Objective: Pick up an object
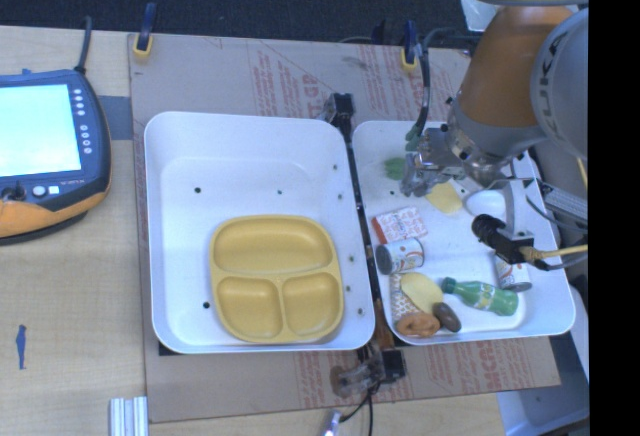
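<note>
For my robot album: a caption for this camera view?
Arm's end effector reaches into the cluttered right bin; yellow tray sits in the left.

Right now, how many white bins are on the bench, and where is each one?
2. The left white bin holds a yellow divided tray. The right white bin holds the small cluttered items, with the tool over its far part.

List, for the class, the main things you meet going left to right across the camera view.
Tablet controller → yellow divided tray in the left bin → red-and-white packet → green bottle in the right bin.
</note>
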`<act>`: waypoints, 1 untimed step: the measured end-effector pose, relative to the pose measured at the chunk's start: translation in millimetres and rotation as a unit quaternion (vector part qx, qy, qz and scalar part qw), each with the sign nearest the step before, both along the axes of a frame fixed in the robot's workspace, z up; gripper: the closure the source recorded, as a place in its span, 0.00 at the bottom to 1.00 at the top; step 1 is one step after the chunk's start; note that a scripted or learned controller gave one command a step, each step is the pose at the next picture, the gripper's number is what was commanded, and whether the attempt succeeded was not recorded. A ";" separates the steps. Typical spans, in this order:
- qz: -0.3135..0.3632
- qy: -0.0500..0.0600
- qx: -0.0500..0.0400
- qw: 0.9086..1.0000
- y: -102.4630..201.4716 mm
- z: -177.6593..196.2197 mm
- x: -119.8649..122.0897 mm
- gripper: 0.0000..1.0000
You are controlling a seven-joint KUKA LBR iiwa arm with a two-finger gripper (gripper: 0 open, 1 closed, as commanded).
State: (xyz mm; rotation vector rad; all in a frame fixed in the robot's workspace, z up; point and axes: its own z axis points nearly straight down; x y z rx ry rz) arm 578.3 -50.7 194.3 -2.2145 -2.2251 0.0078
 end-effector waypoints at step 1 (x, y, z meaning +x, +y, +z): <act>0.000 0.000 0.000 1.000 0.2 0.1 0.1 0.00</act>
